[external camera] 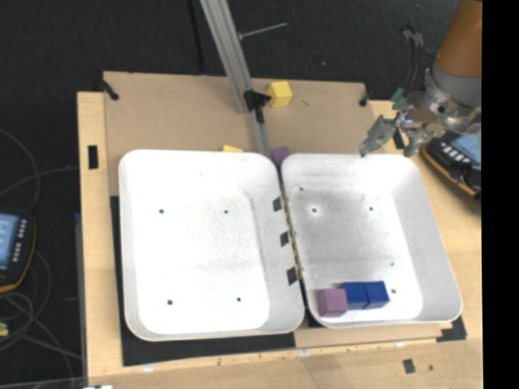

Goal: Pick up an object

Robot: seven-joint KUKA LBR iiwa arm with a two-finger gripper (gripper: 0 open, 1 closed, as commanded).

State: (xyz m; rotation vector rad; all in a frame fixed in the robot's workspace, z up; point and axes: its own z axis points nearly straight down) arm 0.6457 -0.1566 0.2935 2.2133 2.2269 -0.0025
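A purple block and a blue block lie side by side, touching, at the front edge of the right bin. My gripper hangs above the back right corner of that bin, far from the blocks. Its two grey fingers stand apart, open, with nothing between them. The grey wrist with its orange band rises behind it at the upper right.
The left bin sits beside the right one. A yellow block rests on the bench behind the bins, next to a slanted metal pole. Small yellow and purple pieces peek out behind the bins' back rims.
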